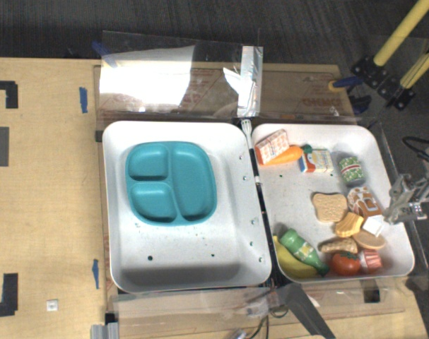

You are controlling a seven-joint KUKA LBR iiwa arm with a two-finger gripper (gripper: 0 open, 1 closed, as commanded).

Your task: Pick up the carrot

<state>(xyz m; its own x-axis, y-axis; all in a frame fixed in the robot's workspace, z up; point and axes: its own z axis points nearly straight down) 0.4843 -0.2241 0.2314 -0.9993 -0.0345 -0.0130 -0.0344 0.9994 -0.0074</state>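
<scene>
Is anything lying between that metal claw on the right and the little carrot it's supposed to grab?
Yes. The gripper sits at the right bin's right rim; the carrot lies at the far left corner. Between them lie a green can and a small carton beside the carrot.

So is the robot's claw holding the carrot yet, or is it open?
Gripper: at the right bin's right edge, holding nothing; open or shut cannot be told. The carrot lies in the bin.

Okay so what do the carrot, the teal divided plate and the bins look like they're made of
The carrot looks like moulded plastic: flat, even orange with a smooth surface, like a toy. The teal divided plate seems matte plastic too, uniform in colour with soft rounded compartment edges. The white bins appear to be thin plastic with rounded corners, dark specks and faint sheen; that guess is less certain.
</scene>
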